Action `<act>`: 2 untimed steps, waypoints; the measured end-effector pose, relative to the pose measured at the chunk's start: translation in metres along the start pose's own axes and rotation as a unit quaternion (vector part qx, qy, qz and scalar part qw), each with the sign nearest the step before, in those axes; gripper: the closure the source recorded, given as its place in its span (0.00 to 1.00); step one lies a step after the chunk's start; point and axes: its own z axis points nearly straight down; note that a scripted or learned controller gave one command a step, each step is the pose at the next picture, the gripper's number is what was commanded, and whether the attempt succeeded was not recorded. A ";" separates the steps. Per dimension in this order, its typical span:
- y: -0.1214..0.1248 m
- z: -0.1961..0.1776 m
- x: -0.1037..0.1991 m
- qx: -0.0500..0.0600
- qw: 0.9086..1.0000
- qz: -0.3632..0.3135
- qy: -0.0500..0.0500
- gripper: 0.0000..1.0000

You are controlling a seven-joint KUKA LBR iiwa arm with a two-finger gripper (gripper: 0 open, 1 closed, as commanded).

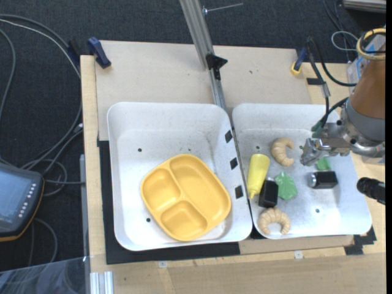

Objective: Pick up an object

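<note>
Currently gripper (310, 152) hangs low in the right bin (343, 228), can't tell its grasp state. Croissant (283, 150) just left of it, black block (323, 179) just below: likely lining up a pick.

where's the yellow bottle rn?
The yellow bottle lies in the right bin, along its left wall, with a black block at its lower end and a croissant to its right.

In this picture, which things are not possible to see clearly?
- Gripper: too small and blurred in the camera view; whether it holds anything cannot be told.
- Green object: partly hidden under the gripper.
- Arm: cut off by the right edge.
- Black block: covers the yellow bottle's lower end.
</note>
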 end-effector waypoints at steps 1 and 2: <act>0.002 -0.008 0.054 0.000 1.000 -0.001 0.000 1.00; -0.001 0.006 0.107 0.003 1.000 0.000 0.001 1.00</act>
